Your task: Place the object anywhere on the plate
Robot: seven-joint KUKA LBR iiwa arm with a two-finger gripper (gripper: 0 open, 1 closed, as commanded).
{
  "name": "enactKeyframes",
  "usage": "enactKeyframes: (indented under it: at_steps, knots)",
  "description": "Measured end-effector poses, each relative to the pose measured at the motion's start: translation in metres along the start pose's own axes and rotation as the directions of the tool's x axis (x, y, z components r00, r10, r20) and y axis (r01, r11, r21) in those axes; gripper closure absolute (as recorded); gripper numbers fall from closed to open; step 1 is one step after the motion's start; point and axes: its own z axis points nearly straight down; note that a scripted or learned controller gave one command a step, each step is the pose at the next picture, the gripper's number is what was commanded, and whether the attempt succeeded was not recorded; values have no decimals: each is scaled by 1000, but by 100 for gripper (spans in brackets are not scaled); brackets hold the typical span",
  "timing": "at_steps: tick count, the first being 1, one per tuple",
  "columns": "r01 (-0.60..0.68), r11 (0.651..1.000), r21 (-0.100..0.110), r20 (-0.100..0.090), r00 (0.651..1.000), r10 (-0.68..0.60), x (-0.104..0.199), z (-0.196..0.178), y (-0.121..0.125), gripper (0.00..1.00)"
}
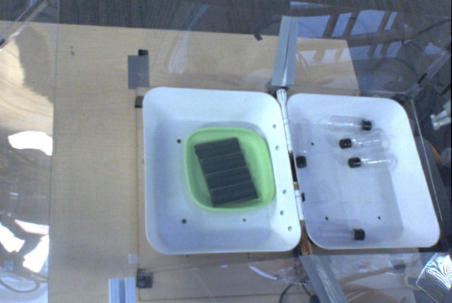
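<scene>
A dark ribbed block (225,171) lay flat on the green plate (192,160) in the left bin (159,153). Clear vials (367,162) sat in the right bin (417,174). Gripper state: cannot tell. Risk: a later pass might knock the block off.

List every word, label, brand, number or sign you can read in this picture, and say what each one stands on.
None can be read.
Green plate in the left bin: plain, no marking.
Dark ribbed block on the plate: ridges, no letters.
Clear tubes with black caps in the right bin: any label is too small to make out.
Wooden bench: glare patches, no print.
</scene>
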Motion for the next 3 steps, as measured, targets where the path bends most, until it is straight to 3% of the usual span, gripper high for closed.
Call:
enactKeyframes:
  at_steps: [1, 2, 3]
  knots:
    - [290, 957, 1, -1, 957, -290, -2, -18, 0, 0]
    - [561, 828, 1, -2, 828, -561, -2, -18, 0, 0]
    - [851, 525, -1, 0, 525, -851, -2, -9, 0, 0]
